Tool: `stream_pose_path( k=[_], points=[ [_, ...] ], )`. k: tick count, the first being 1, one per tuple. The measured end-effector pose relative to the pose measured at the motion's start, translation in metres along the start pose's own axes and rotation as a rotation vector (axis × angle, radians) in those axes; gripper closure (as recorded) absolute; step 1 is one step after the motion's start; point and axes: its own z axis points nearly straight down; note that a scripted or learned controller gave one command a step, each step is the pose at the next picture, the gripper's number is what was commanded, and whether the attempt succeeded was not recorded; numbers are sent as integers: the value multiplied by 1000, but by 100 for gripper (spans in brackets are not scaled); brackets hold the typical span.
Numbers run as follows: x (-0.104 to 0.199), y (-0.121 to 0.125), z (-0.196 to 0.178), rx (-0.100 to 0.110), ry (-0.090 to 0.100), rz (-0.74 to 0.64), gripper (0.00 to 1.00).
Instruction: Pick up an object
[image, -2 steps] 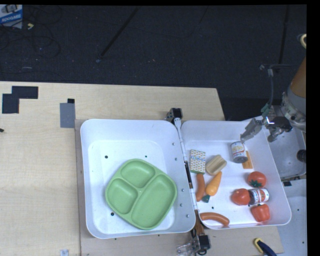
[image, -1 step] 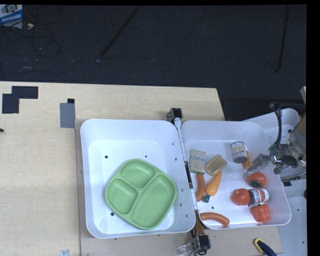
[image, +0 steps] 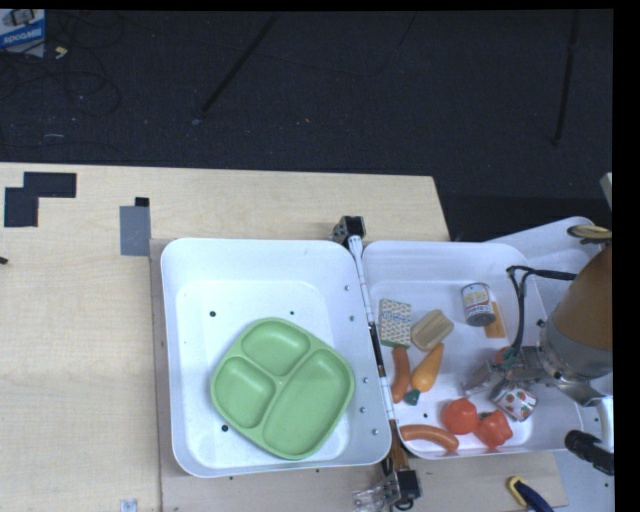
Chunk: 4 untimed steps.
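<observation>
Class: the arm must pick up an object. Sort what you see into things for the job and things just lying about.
For the job: gripper, right bin, toy carrot, small can, tomato, sausage.

Lying about: green divided plate, left bin, bench.

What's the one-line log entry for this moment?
arm: low over right bin | gripper: beside small can, grasp unconfirmed | left bin: green tray

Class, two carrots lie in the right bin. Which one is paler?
The carrot on the right, beside the sponge; it is yellow-orange, while its neighbour is deeper orange.
</observation>
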Motion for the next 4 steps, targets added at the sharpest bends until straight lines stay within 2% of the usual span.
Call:
stream_pose_path(
  k=[1, 2, 3, 4],
  points=[
    [17, 75, 0, 0, -1, -2, 0],
    [-1, 13, 0, 2, -1, 0, 0],
    [40, 11, 0, -2, -1, -1, 0],
    [0, 56, 0, 0, -2, -2, 0]
  ],
)
